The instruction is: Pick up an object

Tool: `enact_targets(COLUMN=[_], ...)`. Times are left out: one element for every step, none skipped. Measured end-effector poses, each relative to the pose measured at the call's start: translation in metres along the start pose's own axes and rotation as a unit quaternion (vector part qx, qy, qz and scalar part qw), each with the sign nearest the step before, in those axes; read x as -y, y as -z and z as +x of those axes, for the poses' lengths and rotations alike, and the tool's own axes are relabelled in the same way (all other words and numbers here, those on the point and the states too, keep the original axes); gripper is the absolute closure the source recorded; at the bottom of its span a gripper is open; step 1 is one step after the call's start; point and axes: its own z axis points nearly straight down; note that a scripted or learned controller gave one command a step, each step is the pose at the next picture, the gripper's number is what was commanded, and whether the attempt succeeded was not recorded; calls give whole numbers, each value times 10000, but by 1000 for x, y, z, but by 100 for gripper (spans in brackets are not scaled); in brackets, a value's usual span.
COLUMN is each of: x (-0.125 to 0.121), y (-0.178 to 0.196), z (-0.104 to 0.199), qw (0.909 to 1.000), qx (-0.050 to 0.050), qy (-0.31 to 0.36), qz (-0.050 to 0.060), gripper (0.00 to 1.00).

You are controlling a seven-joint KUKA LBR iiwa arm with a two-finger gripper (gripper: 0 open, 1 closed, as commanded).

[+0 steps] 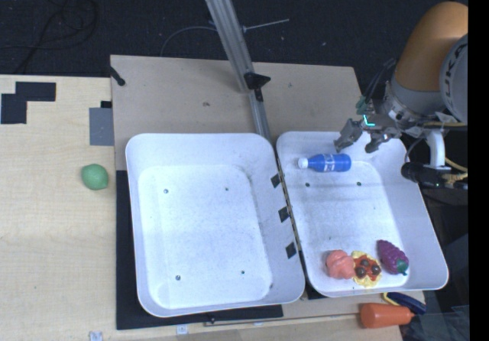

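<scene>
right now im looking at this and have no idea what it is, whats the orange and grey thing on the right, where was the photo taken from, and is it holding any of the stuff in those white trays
The orange and grey thing is a robot arm reaching in from the right. At its tip is a two-finger gripper, its hand. The single camera sits above the bench and looks down at a slant.

Two shallow white bins lie side by side. The left bin has nothing visible in it. The right bin holds a blue bottle lying on its side near the far end, and at the near end a pink toy, a small yellow and red toy and purple grapes.

Outside the bins, a green ball rests on the bench at left and an orange object at the front.

The gripper hovers just above the bottle and holds nothing.
</scene>
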Motion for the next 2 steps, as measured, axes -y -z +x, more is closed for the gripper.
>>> enact_targets(x=[0, -1], y=[0, -60], z=[0, 8], qw=[10000, 10000], qx=[0, -4], qy=[0, -2], qz=[0, 26], gripper=[0, 0])
